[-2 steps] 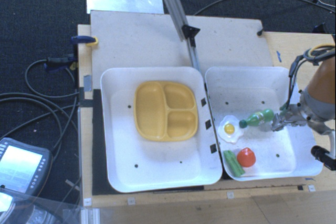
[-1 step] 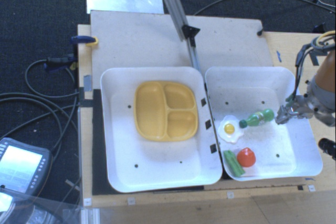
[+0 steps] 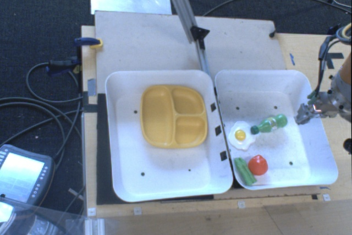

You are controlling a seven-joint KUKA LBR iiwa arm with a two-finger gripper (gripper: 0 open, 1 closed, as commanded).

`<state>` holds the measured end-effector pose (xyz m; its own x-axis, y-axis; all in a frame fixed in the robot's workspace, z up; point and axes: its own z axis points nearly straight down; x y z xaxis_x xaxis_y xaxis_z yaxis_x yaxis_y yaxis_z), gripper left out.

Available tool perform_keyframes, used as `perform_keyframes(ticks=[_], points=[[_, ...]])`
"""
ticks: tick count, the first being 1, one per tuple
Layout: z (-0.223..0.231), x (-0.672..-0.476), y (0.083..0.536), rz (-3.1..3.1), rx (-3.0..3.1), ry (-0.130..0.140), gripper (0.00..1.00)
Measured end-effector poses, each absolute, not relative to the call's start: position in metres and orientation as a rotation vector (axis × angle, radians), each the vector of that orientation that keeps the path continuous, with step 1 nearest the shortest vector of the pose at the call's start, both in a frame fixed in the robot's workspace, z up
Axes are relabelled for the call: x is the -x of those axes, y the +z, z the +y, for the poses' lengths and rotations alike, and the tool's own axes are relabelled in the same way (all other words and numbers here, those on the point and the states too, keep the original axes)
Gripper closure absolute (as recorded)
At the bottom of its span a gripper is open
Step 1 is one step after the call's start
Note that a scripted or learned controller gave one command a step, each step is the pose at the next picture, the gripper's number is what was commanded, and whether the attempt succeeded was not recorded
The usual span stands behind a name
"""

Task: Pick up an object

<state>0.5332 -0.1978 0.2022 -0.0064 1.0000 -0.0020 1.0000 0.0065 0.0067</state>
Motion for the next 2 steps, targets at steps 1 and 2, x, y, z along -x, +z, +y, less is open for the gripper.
perform_keyframes(ticks=[1,2], points=[[-0.198,-0.534,0.207,2.227,-2.212,0.003,1.0],[-0.153,-0.533,0.206,2.232,-2.21,0.003,1.0]])
